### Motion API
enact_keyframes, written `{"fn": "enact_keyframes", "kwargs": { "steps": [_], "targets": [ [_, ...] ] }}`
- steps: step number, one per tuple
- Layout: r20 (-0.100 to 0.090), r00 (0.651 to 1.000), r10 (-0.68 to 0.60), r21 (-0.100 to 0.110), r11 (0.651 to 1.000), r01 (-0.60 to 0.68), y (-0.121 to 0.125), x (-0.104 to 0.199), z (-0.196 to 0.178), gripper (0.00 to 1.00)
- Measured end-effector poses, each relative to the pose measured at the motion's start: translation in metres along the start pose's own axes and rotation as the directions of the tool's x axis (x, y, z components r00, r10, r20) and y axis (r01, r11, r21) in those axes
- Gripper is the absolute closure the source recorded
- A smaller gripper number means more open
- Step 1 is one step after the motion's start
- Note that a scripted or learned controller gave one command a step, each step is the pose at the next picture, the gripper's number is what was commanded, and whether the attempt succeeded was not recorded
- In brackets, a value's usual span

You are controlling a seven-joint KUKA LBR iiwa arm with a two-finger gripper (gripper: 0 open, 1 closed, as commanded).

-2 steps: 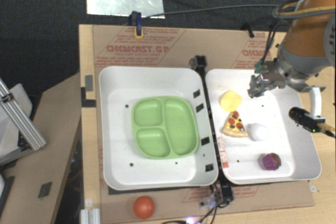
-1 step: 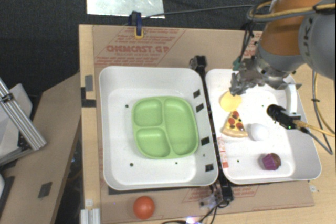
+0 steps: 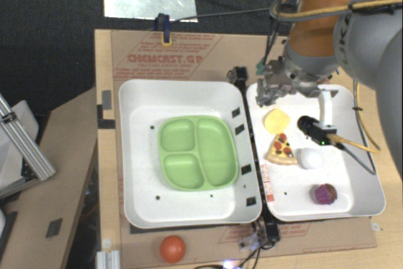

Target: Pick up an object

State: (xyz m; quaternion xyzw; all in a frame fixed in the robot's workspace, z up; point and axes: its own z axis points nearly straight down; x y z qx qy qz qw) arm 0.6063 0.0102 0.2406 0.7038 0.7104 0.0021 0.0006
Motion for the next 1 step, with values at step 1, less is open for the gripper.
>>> {"fn": "enact_keyframes", "kwargs": {
  "steps": [1],
  "targets": [
    [-0.001, 1.000, -0.001, 0.000, 1.000, 0.001, 0.0165, 0.0567, -0.0016, 1.00]
  ]
}}
